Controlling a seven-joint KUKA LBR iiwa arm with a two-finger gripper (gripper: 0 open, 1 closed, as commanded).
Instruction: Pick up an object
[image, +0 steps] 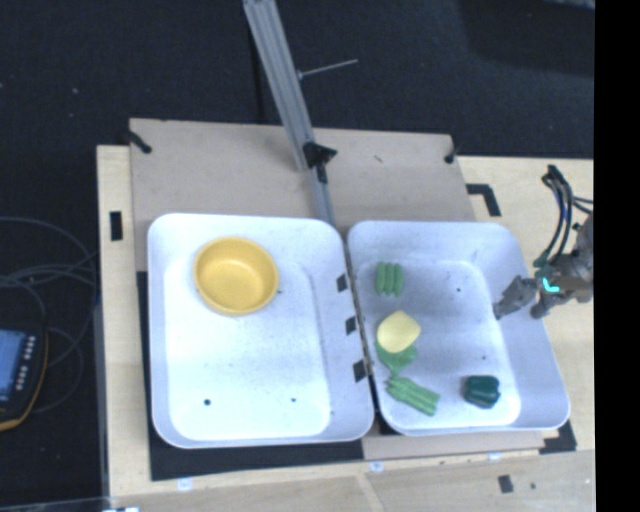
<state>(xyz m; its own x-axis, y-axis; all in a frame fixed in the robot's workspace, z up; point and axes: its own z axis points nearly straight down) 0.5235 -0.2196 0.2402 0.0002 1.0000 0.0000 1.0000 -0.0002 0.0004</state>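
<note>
The right bin (455, 250) holds a small light-green ridged piece (388, 279) near its left wall. Below that lies a yellow-green rounded object (398, 333), then a longer green ridged piece (413, 395), and a dark green pepper-like object (481, 390) sits at the front right. My gripper (526, 300) hangs over the right rim of this bin, at the view's right side, well apart from all of these objects. Nothing shows in its grasp.
A yellow bowl (236, 275) rests in the back left of the left bin (250, 400). A grey metal rail (285, 85) slants down from the top to the gap between the bins. Cables (560, 215) trail behind the wrist.
</note>
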